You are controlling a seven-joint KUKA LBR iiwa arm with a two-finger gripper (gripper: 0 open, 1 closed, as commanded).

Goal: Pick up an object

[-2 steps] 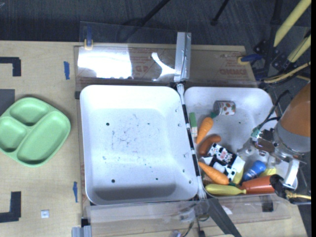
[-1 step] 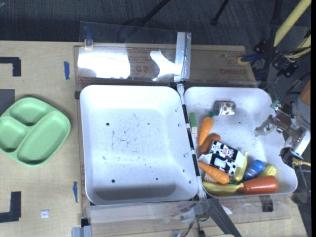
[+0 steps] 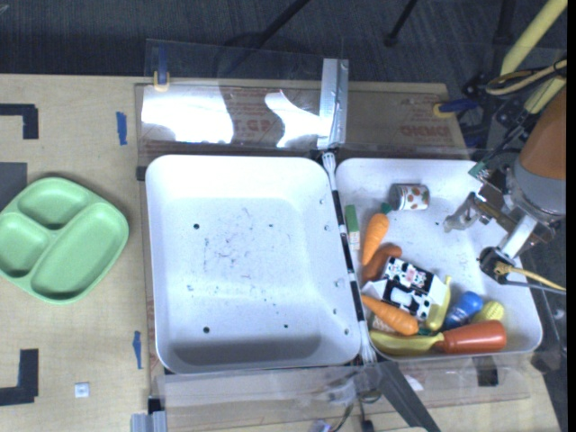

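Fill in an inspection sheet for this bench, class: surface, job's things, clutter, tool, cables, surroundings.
Surface: wooden bench bearing left bin and right bin, side by side.
Job's things: pile in the right bin's near half: two carrots, black-and-white toy, banana, red piece, blue piece; small can apart, further back.
Clutter: green divided plate left of the bins.
Tool: tool over the right bin's right edge, touching no toy; finger state unclear.
Cables: yellow cable by the wrist.
Surroundings: dark floor, stand legs.
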